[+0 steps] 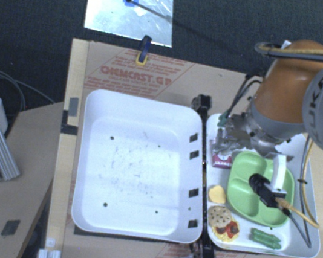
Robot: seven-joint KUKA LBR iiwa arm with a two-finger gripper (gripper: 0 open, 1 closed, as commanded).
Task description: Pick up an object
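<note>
Two white bins sat on a bench. At the right bin's ten o'clock corner, the gripper hung over a pink-and-white object; finger state indeterminable. Green tray lay alongside.

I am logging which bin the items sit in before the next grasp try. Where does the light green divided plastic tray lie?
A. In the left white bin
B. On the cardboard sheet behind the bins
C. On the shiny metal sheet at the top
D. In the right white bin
D: the light green divided plastic tray lies inside the right white bin, beside a small yellow piece and a pizza-like toy slice.
</note>
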